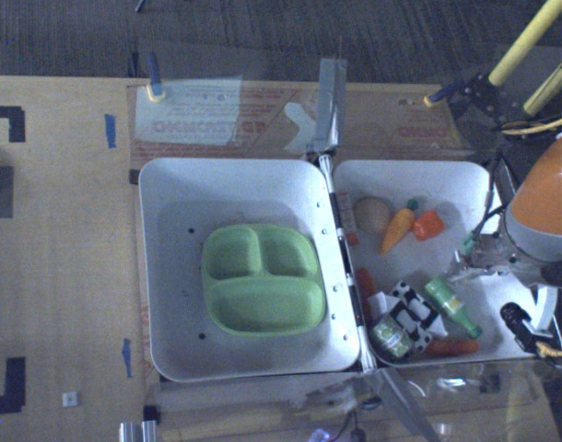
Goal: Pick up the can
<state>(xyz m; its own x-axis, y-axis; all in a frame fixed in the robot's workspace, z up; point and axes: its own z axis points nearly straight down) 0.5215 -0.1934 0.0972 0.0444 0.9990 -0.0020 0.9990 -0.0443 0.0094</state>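
Green-labelled can [390, 336] lying tilted at right bin's [465, 171] front edge, beside green bottle [450, 307]; gripper [474, 258] state unclear.

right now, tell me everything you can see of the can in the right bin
The can lies in the right bin, at its near left corner beside the divider. It looks like a small metal tin, greenish with a dark rim, tilted so one round end faces up. A black-and-white toy touches its upper right side, and a green bottle lies further right. The gripper is apart from it, above the bottle.
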